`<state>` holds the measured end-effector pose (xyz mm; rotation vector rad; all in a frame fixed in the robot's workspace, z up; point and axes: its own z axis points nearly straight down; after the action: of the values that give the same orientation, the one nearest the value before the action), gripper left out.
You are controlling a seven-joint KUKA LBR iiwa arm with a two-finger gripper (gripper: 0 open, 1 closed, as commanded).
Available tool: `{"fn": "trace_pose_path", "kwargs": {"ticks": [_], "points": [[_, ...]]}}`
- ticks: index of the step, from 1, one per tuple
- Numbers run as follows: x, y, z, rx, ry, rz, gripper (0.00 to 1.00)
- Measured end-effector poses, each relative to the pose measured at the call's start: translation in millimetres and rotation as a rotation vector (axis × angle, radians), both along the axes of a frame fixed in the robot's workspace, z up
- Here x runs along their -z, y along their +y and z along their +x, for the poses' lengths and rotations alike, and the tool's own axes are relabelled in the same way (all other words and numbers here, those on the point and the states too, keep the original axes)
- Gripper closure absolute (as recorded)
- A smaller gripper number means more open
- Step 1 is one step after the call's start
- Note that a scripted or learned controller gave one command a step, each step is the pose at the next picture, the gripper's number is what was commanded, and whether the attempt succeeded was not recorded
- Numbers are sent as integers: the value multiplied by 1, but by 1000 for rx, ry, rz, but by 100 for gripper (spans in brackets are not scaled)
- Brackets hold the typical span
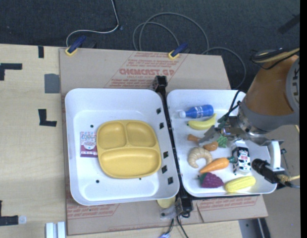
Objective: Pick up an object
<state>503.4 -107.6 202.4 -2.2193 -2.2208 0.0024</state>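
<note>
In the right bin (179, 99), my gripper (219, 132) hangs low over a cluster of toy food. Just below it lie a small brown-orange piece (209, 145) and a green piece (223, 142). A yellow banana (201, 123) and a blue bottle (198, 111) lie just beyond it to the upper left. Nearer the front are a croissant (198, 155), a carrot (216, 164), purple grapes (211, 180), a yellow corn cob (240, 184) and a black-and-white cow figure (241, 161). The wrist hides what sits directly under the gripper.
The left bin (74, 103) holds a yellow divided plate (128, 148) and a small red-and-white packet (87, 144). A black divider clip (161, 83) sits where the bins meet. Cables run over the dark floor behind the cardboard.
</note>
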Motion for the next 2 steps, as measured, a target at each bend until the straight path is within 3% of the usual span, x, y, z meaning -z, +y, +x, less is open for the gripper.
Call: {"fn": "trace_pose_path", "kwargs": {"ticks": [1, 2], "points": [[123, -19, 19, 1, 3, 0, 0], [107, -19, 21, 1, -3, -1, 100]]}}
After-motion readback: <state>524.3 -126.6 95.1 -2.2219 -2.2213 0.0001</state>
